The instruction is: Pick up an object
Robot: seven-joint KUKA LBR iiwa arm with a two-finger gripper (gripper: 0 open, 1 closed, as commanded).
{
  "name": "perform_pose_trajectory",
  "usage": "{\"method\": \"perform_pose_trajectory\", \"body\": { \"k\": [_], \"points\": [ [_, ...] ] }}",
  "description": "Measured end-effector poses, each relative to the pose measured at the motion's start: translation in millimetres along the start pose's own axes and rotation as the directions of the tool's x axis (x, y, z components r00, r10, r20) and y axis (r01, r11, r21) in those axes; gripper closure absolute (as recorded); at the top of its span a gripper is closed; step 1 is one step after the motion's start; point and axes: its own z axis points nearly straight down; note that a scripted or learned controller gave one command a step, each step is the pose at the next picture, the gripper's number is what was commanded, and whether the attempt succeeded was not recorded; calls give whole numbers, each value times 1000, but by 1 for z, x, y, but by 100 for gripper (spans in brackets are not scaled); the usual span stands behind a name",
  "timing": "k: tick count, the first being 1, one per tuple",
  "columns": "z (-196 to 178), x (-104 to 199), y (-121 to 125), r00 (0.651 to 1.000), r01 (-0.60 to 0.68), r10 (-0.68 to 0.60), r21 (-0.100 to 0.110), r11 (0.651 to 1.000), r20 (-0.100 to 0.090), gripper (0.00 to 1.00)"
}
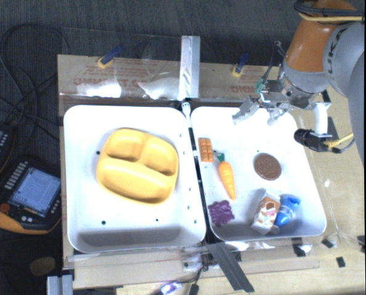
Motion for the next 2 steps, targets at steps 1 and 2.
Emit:
{"method": "perform_pose_trajectory", "body": {
  "k": [1, 2],
  "points": [
    [75, 25, -28, 1000, 5, -5, 1, 1000, 2, 0],
    [125, 22, -47, 991, 131, -131, -11, 991, 4, 0]
  ]
}}
